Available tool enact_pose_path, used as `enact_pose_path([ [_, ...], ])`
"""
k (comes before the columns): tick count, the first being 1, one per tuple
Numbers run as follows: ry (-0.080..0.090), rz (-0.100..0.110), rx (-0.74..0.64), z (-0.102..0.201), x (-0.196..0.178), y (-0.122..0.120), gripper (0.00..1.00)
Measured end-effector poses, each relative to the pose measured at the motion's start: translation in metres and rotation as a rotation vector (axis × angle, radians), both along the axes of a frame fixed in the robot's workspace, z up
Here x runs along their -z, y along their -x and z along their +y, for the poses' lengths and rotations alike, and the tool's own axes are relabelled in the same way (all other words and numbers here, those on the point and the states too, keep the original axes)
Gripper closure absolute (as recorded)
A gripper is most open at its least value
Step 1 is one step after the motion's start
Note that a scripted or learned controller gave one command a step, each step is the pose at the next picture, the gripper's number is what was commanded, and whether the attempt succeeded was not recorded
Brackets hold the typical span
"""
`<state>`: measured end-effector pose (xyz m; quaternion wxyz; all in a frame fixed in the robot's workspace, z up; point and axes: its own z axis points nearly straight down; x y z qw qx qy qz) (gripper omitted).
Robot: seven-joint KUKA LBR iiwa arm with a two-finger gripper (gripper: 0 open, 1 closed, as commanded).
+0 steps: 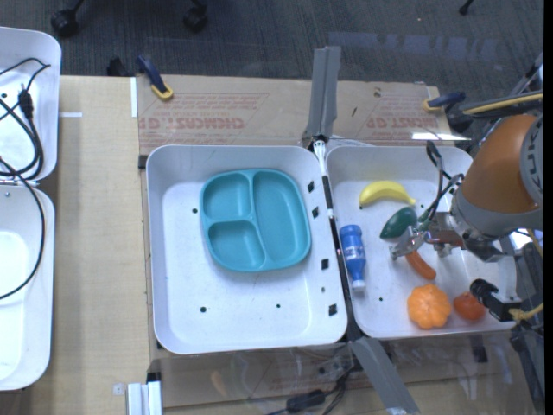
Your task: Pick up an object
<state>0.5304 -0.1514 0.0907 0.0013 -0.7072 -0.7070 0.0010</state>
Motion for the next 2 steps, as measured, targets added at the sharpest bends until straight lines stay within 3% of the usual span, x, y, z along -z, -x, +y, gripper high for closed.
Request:
enact_pose_path([
  [1, 0.001, 0.001, 0.004, -0.001, -0.009, 0.000, 1.00],
  [2, 0.002, -0.002, -0.003, 0.028, -0.109, -0.034, 1.00],
])
